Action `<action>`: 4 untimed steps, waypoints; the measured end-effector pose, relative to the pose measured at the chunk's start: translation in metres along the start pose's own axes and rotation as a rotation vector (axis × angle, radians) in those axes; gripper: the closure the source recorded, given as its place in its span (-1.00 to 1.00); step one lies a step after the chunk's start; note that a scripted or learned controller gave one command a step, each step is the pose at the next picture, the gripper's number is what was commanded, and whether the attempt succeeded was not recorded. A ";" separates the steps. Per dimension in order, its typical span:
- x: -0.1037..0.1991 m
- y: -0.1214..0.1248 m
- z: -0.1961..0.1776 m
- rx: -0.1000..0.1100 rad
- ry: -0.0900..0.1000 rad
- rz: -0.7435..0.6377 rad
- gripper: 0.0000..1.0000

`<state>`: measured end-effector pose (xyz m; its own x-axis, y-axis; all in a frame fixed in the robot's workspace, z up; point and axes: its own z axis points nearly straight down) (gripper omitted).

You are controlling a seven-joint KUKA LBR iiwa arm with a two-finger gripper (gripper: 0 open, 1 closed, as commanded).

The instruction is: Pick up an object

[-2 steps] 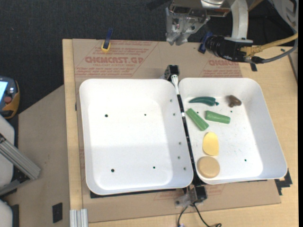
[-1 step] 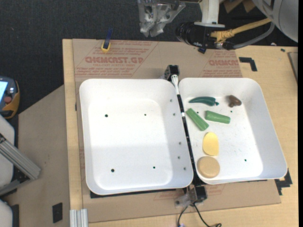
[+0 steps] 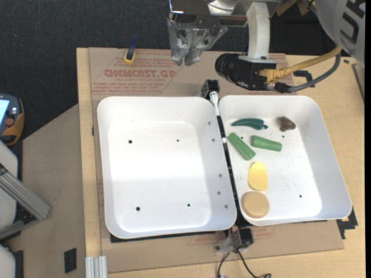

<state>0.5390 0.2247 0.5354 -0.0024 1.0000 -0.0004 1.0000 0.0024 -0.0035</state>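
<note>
**Q:** Where is the tool point(image 3: 186, 55), and what is its state?

**A:** It hangs above the brown board point(image 3: 145, 71) on the worktop, beyond the far rims of both bins. Nothing sits between its fingers. The view does not resolve whether they are spread or closed; I cannot tell.

**Q:** Where are the objects relative to the tool?

**A:** All lie in the right bin point(image 3: 324, 149), below and to the right of the tool in the view, well apart from it. Nearest are a dark green pepper-shaped piece point(image 3: 249, 122) and a small brown lump point(image 3: 285, 123). Nearer the camera lie two light green sticks point(image 3: 240, 145) point(image 3: 266, 143), side by side. Further still from the tool are a yellow oval piece point(image 3: 258, 176) and a tan round disc point(image 3: 255, 204), touching each other near the bin's near rim.

**Q:** And the left bin point(image 3: 116, 155)?

**A:** It sits directly below the tool in the view, adjoining the right bin.

**Q:** Anything else near the tool?

**A:** A small blue-and-yellow item point(image 3: 131, 51) stands on the board to its left.
</note>
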 end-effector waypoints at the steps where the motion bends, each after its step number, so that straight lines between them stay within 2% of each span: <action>1: 0.001 0.002 -0.011 -0.004 0.001 -0.001 1.00; 3: 0.002 0.002 -0.032 -0.010 0.002 -0.003 1.00; 4: -0.001 0.006 0.272 0.014 -0.007 0.004 1.00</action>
